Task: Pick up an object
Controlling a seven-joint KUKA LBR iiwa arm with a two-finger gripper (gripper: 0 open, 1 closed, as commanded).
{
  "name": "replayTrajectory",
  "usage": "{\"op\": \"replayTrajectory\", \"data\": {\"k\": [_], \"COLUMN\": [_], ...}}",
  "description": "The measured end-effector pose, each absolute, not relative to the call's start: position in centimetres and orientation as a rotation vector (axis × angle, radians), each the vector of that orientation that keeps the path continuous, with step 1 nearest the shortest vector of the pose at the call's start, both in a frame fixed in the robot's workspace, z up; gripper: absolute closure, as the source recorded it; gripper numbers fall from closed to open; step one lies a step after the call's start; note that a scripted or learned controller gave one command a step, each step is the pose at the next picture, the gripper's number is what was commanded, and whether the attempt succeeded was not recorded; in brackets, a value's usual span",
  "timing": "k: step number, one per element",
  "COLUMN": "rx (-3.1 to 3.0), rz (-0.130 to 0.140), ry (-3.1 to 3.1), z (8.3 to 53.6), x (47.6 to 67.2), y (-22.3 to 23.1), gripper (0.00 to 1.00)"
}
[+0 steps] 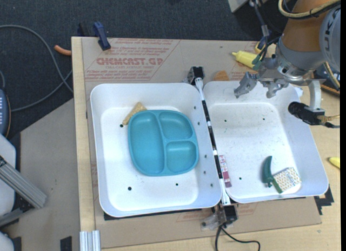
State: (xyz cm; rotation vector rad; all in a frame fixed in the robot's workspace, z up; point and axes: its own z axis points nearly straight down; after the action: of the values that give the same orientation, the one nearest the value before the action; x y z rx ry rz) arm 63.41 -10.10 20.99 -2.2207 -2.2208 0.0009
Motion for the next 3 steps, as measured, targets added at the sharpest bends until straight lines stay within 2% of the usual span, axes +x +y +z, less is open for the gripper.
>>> {"op": "replayTrajectory", "data": {"k": [1, 2, 3], "rx": [-2.223, -2.221, -2.221], "rz": [0.003, 0.001, 0.001], "ry": [-2.219, -2.219, -2.218], "z": [21.9, 17.0, 10.5], "x": [58.0, 50.5, 48.7], "y": [-17.0, -16.8, -14.5], "gripper": [0.0, 0.0, 0.0]}}
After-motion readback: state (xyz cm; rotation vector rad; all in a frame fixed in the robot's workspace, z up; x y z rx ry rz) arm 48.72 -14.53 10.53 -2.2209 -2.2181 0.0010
